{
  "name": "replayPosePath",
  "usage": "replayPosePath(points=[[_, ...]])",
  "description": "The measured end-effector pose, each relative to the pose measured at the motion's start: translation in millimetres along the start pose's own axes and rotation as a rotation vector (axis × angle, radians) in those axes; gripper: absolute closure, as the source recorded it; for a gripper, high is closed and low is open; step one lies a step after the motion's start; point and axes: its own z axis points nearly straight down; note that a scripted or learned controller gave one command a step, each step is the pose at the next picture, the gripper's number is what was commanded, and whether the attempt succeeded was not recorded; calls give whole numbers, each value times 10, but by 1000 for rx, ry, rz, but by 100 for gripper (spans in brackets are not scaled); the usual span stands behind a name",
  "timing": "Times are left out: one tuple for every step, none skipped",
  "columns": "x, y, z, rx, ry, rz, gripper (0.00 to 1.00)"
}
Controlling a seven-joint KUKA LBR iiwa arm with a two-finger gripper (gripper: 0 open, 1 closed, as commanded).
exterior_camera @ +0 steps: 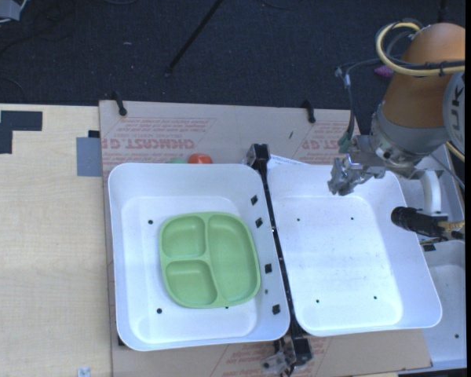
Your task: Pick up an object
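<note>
The arm's pincer (344, 181) hung over the far rim of the right bin (353, 320), near its upper corner; from where I stood I could not tell whether it had closed on anything. The one clear candidate for lifting, a green divided plate (209, 259), lay flat in the left bin (133, 210), well apart from the arm. A small orange thing (199, 159) sat just behind that bin. By the look of it, the pick was not yet done.
</note>
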Motion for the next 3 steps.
replayPosePath(points=[[502, 46, -3, 0, 0, 1, 100], [1014, 45, 230, 5, 0, 1, 100], [1621, 84, 246, 2, 0, 0, 100]])
